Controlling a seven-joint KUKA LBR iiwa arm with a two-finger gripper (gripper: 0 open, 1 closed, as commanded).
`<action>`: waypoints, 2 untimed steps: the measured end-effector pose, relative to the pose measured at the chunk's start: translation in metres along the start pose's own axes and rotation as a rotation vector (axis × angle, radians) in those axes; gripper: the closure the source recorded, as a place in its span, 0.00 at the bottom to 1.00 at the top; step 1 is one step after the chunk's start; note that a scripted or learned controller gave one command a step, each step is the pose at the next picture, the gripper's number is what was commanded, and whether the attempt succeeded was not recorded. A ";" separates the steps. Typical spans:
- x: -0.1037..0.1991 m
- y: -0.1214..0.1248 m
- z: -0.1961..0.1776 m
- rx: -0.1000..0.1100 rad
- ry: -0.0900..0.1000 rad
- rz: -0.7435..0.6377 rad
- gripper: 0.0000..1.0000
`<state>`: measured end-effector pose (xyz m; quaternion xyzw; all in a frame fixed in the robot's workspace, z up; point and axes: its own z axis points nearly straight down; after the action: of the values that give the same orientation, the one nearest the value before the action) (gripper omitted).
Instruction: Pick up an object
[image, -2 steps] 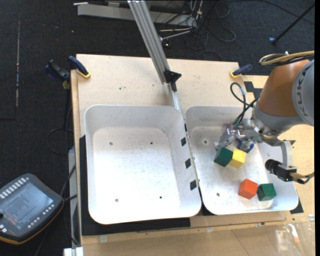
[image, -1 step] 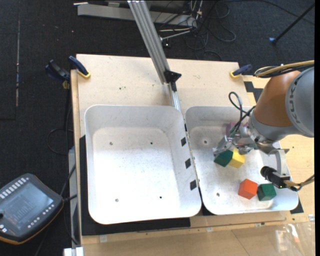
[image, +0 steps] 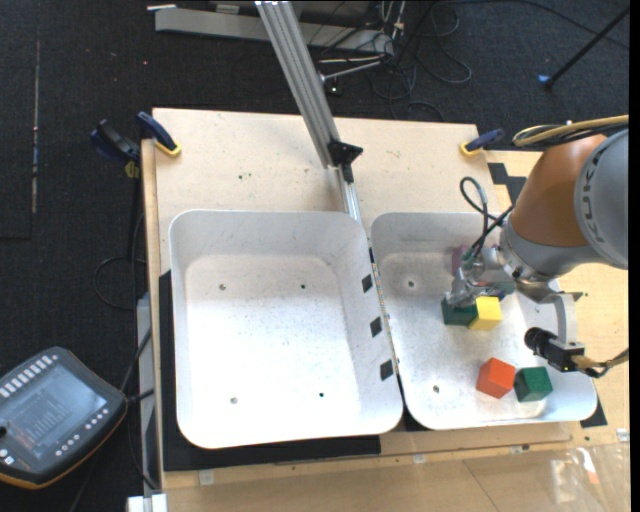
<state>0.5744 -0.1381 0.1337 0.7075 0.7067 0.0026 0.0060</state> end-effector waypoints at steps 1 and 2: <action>0.003 -0.005 -0.047 0.006 0.003 -0.003 1.00; 0.007 0.004 -0.093 0.005 0.003 -0.004 1.00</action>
<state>0.5768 -0.1311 0.2269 0.7059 0.7083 0.0018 0.0032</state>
